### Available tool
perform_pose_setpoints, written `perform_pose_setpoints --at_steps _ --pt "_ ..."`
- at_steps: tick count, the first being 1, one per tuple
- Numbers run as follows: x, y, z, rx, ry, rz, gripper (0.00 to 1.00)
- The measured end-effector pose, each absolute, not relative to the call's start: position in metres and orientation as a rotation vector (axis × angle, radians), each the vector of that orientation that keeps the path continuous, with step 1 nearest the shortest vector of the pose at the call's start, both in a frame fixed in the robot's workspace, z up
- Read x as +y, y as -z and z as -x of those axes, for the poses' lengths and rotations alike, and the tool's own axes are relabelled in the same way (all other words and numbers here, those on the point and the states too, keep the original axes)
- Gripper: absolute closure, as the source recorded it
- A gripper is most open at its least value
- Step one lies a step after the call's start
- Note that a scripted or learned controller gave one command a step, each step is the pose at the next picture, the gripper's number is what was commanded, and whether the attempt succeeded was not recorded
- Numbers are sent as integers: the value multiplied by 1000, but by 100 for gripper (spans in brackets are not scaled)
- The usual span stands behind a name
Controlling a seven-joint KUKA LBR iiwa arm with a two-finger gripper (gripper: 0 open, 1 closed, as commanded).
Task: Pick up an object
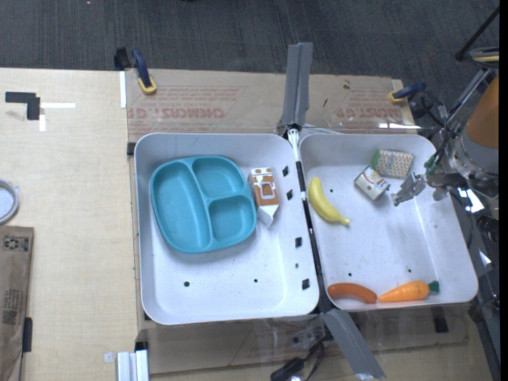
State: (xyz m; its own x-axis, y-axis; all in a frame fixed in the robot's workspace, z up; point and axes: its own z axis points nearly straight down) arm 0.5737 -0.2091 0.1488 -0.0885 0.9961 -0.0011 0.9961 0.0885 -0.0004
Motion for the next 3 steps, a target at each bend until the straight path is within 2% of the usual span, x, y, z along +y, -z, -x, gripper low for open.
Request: perform_pose_setpoints --at_steps 1,2,3 --pt "-153 -106 -658 2394 1 -2034 0" --pt "-154 -114 -658 2395 3 -2025 100" --pt "-103 -225 -653 2334 2 -2100 100"
